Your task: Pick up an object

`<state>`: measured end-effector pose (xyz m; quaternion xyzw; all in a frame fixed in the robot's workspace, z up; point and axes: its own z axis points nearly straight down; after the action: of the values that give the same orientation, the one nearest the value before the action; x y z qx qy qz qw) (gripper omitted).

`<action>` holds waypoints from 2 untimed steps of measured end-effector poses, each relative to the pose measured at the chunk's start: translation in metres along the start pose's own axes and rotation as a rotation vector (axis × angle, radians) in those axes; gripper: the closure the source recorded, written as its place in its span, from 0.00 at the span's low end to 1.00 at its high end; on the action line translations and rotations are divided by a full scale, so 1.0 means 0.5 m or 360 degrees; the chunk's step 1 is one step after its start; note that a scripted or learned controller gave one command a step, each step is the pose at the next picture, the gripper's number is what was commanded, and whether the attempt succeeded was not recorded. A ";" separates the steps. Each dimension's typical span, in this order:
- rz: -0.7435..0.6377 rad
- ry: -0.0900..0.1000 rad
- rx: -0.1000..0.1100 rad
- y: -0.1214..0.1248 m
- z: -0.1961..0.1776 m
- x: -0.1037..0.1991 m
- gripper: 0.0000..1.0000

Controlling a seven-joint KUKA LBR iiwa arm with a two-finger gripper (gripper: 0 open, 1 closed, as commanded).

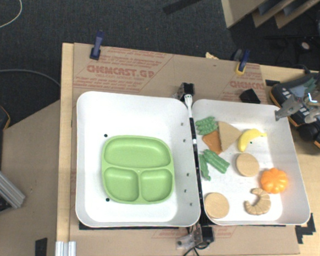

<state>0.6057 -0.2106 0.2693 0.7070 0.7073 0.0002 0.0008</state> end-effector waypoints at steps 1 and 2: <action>-0.0005 0.0012 0.0023 -0.081 0.214 0.112 0.00; 0.0010 0.0001 0.0010 -0.181 0.198 0.027 0.00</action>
<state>0.5152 -0.1971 0.1704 0.7092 0.7050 -0.0017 -0.0016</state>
